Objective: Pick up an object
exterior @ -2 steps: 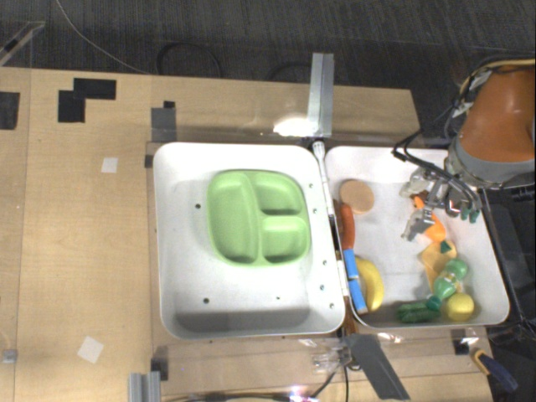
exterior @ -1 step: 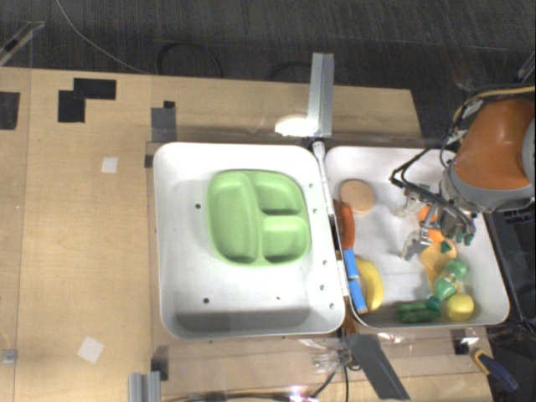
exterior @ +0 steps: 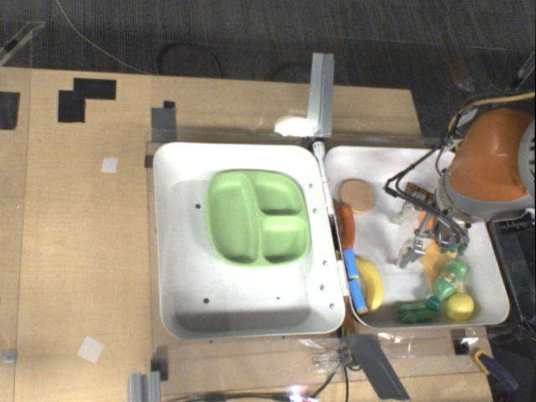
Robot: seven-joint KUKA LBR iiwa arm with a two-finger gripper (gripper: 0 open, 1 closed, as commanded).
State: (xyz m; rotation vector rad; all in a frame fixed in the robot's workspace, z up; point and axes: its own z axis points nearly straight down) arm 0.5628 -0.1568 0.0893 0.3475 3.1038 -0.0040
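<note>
From the overhead camera I see the arm reach in from the right, its gripper [exterior: 416, 249] low over the right bin [exterior: 381, 162] — whether the fingers are apart or together I cannot tell. Around it lie a tan round piece [exterior: 358, 195], a banana [exterior: 371, 281], a blue marker [exterior: 354, 281], a lemon [exterior: 460, 306] and a green bottle [exterior: 449, 280]. The left bin [exterior: 180, 224] holds a green divided tray [exterior: 255, 216] — upside up, centred
</note>
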